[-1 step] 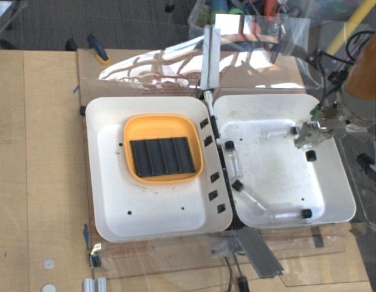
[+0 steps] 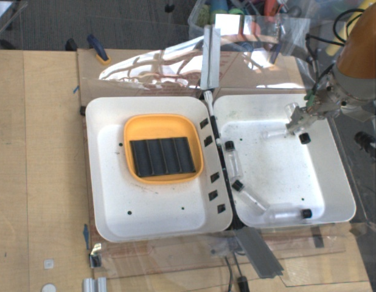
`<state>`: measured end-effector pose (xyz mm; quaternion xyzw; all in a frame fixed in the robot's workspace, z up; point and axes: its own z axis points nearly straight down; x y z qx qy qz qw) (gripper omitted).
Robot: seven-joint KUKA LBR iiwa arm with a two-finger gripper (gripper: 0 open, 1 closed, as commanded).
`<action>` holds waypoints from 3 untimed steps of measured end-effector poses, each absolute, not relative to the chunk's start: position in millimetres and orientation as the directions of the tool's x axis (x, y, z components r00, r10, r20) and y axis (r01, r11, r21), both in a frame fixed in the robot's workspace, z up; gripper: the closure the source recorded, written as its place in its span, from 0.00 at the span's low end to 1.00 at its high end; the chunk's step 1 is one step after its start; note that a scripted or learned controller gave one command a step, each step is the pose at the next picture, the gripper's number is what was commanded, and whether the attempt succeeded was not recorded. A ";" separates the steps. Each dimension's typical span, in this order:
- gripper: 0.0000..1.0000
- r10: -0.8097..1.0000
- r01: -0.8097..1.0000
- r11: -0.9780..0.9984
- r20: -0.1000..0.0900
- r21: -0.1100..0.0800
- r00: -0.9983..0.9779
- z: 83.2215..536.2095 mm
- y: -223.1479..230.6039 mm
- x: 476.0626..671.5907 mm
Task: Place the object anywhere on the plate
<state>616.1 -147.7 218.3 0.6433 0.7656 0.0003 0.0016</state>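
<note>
The dark ridged object [image 2: 162,156] is seen lying flat inside the orange plate [image 2: 134,128] in the left bin [image 2: 109,212], presumably as placed, while the pincer [image 2: 297,121], whose opening cannot be told, is held over the right bin [image 2: 334,187].

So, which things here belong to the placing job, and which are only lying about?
Job:
- plate, orange, in the left bin
- dark block, lying on the plate
- gripper, over the right bin

Lying about:
- box of toys behind the bins
- blue clamp
</note>
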 end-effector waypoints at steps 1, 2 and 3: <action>1.00 0.962 0.962 0.272 -0.003 0.002 -0.272 232.2 -132.1 645.6; 1.00 0.929 0.929 0.369 -0.003 0.003 -0.369 232.8 -116.7 667.3; 1.00 0.782 0.782 0.624 -0.005 0.005 -0.624 260.4 -96.5 668.2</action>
